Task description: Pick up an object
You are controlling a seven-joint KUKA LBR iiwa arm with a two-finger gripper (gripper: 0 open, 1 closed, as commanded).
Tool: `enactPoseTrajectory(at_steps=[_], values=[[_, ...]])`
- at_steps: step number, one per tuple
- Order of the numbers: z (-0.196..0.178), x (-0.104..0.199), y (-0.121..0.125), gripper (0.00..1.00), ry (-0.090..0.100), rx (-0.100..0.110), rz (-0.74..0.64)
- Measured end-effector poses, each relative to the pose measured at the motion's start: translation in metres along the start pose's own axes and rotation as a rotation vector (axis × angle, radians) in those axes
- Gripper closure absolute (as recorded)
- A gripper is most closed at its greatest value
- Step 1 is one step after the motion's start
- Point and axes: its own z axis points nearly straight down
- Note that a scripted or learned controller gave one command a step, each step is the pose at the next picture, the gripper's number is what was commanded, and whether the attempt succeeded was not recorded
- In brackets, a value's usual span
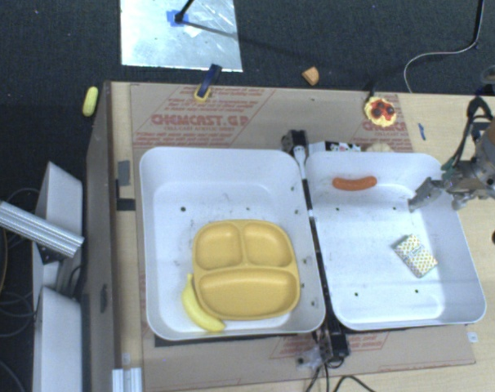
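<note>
Two shallow white bins sit side by side on the desk [256,109]. The left bin [162,219] holds two things: one yellow divided plate [246,269] with three compartments, lying flat toward the near side, and one banana [197,309] tucked against the plate's near left edge, touching it. The right bin [456,296] also holds two things: one sausage [354,183] lying near the far wall, and one small patterned packet [416,256] lying tilted on the floor nearer the right wall, well apart from the sausage. The arm [486,170] reaches in from the right, and the tool [421,195] hangs over the right bin's far right part, between the sausage and the packet but touching neither; nothing shows between its fingers, and whether they stand apart or together cannot be told. On the desk beyond the bins lies one small round red and yellow toy [381,110].
</note>
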Motion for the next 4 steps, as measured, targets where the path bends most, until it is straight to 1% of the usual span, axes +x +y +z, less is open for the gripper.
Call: enactPoseTrajectory(at_steps=[1, 2, 3, 4], values=[[0.055, 0.013, 0.092, 0.0, 0.002, 0.005, -0.001], [-0.034, 0.055, 0.103, 0.0, 0.001, -0.002, -0.003], [0.107, 0.027, 0.102, 0.0, 0.0, -0.003, 0.001], [0.045, -0.001, 0.053, 0.0, -0.001, 0.001, 0.002]])
